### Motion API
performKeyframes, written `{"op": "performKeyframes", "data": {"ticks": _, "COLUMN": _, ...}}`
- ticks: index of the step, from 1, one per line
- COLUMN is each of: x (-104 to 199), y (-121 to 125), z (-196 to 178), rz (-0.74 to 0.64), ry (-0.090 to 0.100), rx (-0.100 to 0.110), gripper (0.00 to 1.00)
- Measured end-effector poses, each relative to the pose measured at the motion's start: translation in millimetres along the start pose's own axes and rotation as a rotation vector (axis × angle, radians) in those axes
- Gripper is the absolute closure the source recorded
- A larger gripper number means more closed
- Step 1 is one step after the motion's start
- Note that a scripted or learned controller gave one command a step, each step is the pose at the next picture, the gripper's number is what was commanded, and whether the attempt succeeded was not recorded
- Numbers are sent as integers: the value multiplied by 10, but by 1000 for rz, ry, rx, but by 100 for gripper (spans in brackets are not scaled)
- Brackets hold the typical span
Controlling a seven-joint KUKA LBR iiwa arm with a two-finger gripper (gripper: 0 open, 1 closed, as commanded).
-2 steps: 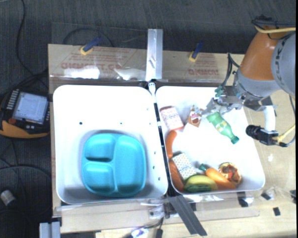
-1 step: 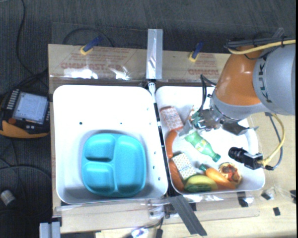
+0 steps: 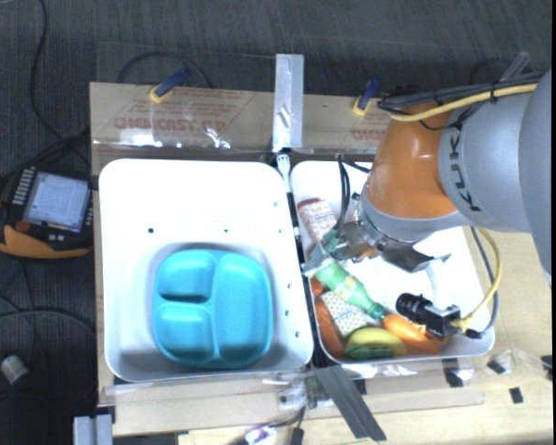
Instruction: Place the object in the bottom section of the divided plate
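Two shallow white bins are sitting side by side on the bench. The left bin (image 3: 130, 193) is holding a turquoise divided plate (image 3: 213, 309), which is lying flat in the bin's near half with its sections bare. The right bin (image 3: 463, 248) is holding a cluster of toy foods packed into its near left corner: a green bottle (image 3: 349, 290) lying tilted, a yellow-green fruit (image 3: 374, 343) at the near wall, an orange carrot (image 3: 410, 330) just right of it, and a pale packet (image 3: 317, 216) lying farther back along the left wall.

The grey arm (image 3: 500, 156) is reaching in from the right, its orange band (image 3: 412, 170) hanging over the far part of the right bin. The gripper (image 3: 338, 241) is pointing down at the left side of that bin, just above the far end of the green bottle and beside the packet. From this slant the wrist is covering the tips, so whether they are apart or together cannot be told, and nothing is visibly held between them.

A handheld pendant (image 3: 46, 211) is lying on the floor left of the bench.
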State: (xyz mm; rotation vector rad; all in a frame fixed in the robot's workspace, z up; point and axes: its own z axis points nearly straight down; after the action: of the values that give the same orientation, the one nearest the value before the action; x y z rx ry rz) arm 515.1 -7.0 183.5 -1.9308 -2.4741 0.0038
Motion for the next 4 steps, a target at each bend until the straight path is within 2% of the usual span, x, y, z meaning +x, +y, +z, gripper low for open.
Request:
{"op": "performKeyframes", "data": {"ticks": 1, "x": 660, "y": 252, "z": -695, "rz": -32, "ry": -2, "rx": -1, "gripper": 100}}
{"op": "performKeyframes", "data": {"ticks": 2, "x": 1319, "y": -2, "z": -114, "rz": -324, "ry": -1, "rx": 0, "gripper": 100}}
{"op": "performKeyframes", "data": {"ticks": 3, "x": 732, "y": -39, "z": -1197, "rz": -114, "ry": -5, "rx": -2, "gripper": 100}}
{"op": "performKeyframes", "data": {"ticks": 4, "x": 1382, "y": 11, "z": -649, "rz": -18, "ry": -2, "rx": 1, "gripper": 100}}
